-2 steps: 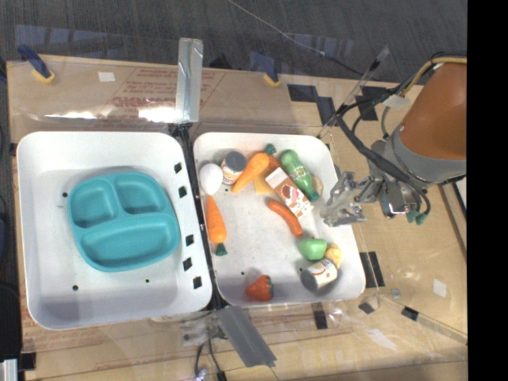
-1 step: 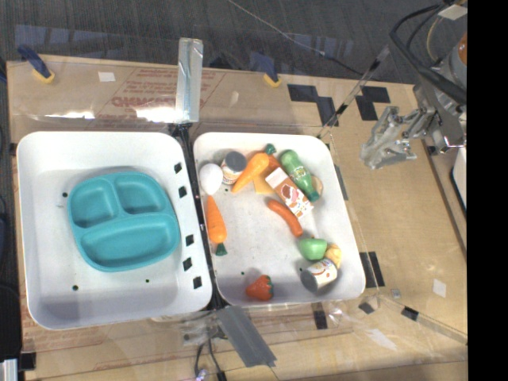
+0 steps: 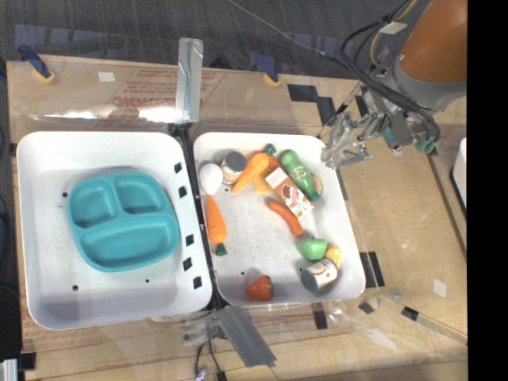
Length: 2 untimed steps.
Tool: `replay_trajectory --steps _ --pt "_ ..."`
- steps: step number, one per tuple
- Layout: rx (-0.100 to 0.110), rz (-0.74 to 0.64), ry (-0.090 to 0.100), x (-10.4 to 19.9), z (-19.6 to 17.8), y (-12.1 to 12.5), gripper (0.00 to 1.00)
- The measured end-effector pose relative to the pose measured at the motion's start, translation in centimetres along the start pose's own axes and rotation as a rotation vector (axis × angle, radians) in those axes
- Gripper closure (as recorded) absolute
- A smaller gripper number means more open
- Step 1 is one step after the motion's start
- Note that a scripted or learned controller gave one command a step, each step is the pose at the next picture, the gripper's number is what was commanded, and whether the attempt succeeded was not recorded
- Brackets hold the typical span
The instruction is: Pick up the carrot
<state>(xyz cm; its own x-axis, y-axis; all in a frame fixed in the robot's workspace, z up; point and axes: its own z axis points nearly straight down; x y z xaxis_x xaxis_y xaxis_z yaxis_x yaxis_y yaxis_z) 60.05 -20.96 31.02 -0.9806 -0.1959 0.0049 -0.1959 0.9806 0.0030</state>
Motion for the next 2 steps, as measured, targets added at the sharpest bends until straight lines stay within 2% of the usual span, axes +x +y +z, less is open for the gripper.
replay_trajectory --steps 1,2 --pt "0.006 -0.082 -0.009 -3.7 -1.8 -0.8 1.00" --pt "0.007 -0.171 -0.010 -5.6 -1.1 -1.2 1.00"
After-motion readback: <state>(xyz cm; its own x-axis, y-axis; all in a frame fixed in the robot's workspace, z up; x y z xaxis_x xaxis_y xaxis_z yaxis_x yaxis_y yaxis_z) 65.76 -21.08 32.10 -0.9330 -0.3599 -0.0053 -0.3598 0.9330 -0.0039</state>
